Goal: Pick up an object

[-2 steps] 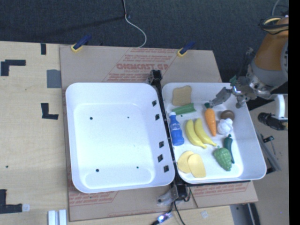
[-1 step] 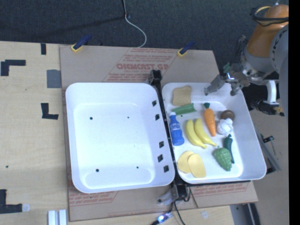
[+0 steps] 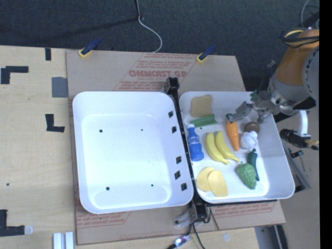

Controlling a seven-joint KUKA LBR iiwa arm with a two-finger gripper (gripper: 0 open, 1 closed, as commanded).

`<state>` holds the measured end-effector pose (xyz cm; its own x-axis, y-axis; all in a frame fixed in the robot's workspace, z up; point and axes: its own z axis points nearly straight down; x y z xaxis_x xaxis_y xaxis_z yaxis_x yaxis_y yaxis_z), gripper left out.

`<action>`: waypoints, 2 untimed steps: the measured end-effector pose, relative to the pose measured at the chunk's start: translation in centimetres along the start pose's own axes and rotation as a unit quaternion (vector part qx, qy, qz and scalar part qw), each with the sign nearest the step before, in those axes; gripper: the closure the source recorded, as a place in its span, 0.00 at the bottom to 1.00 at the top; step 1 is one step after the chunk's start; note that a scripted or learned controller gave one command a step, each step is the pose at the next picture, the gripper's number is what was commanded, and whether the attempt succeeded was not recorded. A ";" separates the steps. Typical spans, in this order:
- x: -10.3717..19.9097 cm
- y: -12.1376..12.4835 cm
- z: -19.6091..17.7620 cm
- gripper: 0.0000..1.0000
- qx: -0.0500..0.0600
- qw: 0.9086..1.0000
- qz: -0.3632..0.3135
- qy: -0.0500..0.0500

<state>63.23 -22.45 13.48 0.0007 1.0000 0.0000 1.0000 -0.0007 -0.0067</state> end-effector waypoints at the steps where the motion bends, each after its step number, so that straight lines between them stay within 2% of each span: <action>1: 2.0 3.8 -1.1 0.00 -0.004 1.000 -0.003 0.000; 2: 0.0 2.0 3.0 0.00 -0.001 1.000 0.000 -0.001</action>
<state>65.24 -22.42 10.47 -0.0001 1.0000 -0.0010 1.0000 0.0001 -0.0040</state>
